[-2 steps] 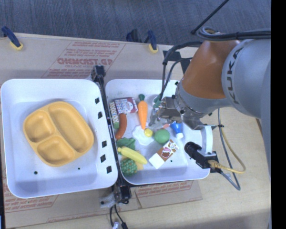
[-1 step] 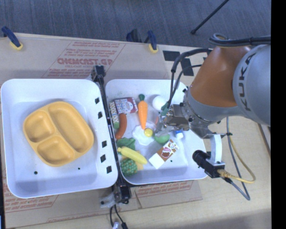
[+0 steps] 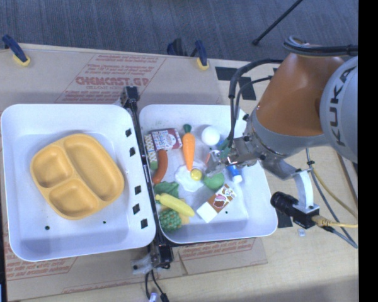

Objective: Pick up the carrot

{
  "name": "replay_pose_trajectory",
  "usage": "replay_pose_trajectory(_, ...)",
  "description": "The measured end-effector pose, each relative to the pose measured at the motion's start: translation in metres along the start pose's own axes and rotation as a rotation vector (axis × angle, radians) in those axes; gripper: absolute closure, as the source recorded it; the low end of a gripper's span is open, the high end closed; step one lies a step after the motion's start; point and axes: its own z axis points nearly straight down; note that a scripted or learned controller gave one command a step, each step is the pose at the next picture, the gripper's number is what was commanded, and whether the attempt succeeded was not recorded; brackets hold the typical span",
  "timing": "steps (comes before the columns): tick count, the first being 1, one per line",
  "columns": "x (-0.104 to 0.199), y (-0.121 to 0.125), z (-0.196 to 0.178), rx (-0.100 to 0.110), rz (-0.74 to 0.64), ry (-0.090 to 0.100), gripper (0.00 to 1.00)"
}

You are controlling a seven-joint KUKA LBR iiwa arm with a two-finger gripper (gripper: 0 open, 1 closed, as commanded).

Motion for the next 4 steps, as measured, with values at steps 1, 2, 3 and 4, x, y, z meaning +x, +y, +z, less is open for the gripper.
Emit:
replay_pose_trajectory(1,-0.024,-0.005,-0.030,0.002,0.107,0.000,1.00)
replay_pose_trajectory(2,-0.081,-0.015,-0.007,0.004,0.186,0.002,1.00)
replay_pose_trajectory(3,-0.086,-0.016,0.039,0.006,0.427,0.003,1.00)
replay_pose_trajectory(4,-0.114,-0.021,0.020,0.003,0.471,0.002,1.00)
